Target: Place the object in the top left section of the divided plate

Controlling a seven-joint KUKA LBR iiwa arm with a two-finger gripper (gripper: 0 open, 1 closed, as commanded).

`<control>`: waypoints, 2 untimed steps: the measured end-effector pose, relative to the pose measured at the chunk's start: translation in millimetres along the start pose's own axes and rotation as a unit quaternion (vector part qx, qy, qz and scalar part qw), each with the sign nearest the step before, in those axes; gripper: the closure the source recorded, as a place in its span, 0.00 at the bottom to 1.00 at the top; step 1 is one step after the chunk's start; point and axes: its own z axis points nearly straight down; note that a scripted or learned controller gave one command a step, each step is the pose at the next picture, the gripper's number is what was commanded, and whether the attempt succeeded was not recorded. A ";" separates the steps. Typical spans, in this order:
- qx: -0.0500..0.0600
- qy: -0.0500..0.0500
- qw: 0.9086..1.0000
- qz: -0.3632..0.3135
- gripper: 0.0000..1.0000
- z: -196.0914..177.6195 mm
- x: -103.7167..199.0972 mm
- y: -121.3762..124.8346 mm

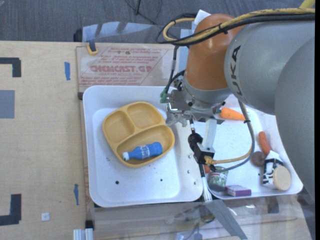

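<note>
- Purple block lay at the near edge of the right bin, close to its near-left corner.
- Small round container with greenish top sat just left of the block, against the bin's left wall.
- Tan disc lay in the right bin's near-right corner, touching a black-and-white figure on its left.
- Brown round item was just beyond the figure; an orange carrot lay lengthwise just beyond that.
- Left bin: near half bare white floor with a few dark specks.
- Blue bottle: the task's thing. Blue plastic body, pale label band, white cap. It lay on its side, cap toward the bin's left wall.
- The bottle rested in the large near section of the yellow divided plate, not in the top left section.
- The plate had three sections, two small far ones and one long near one. It sat slightly rotated in the far half of the left bin.
- Gripper hung over the wall between the two bins, just right of the plate. Open or closed: could not tell. Nothing was seen in its grasp.
- Second carrot lay in the right bin's far part, partly under the wrist.
- Grey arm with orange band covered the right bin's far-right corner.
- Board with red print lay beyond the left bin's far edge.
</note>
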 end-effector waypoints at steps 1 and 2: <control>-0.001 0.000 1.000 -0.001 1.00 -9.7 0.7 0.6; 0.002 0.000 1.000 0.006 1.00 20.3 -20.4 -9.1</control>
